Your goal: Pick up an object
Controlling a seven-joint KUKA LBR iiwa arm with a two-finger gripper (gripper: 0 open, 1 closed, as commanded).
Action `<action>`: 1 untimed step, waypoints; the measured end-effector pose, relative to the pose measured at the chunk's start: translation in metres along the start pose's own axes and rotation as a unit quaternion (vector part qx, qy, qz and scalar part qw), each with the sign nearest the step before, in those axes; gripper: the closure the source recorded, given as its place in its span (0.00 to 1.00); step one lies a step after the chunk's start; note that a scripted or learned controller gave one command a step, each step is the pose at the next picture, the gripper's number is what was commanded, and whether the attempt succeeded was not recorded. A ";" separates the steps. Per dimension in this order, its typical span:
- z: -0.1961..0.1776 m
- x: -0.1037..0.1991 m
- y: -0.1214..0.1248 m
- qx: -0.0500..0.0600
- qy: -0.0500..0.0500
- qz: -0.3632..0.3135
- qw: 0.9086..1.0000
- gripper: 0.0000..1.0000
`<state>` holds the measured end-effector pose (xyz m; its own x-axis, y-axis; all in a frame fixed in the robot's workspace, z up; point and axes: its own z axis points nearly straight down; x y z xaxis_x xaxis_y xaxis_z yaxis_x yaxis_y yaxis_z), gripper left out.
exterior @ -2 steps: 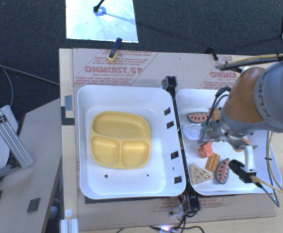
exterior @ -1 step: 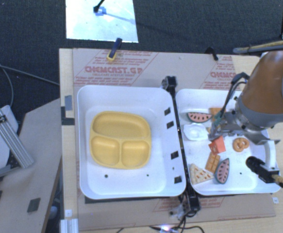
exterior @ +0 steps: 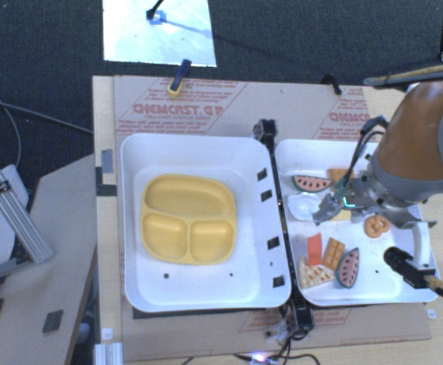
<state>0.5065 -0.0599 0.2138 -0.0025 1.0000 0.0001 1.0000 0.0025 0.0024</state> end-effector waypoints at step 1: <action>0.057 -0.036 -0.021 0.003 0.000 0.003 1.000 0.00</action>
